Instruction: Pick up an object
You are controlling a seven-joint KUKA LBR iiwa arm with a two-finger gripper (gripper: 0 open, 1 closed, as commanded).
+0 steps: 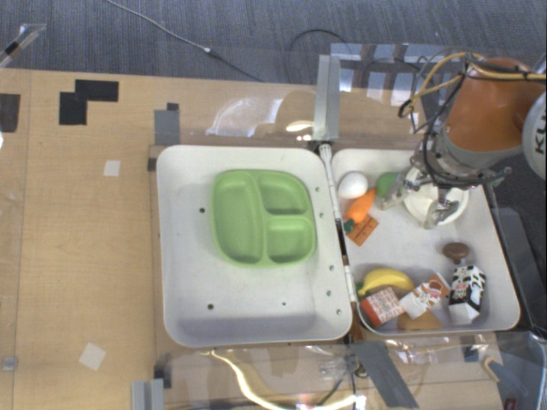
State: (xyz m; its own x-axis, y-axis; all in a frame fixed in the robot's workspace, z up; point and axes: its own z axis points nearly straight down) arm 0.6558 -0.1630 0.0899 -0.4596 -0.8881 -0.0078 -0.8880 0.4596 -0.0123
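While the wooden desk (77,254) carries both bins, the right white bin (500,254) holds the clutter. Over its far side hangs the claw (438,205), on a white rounded object (427,205); its grip I cannot tell. Beside lies an orange carrot toy (361,205).

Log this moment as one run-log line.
arm: over right bin | gripper: low, upper part | banana: near front | green tray: left bin
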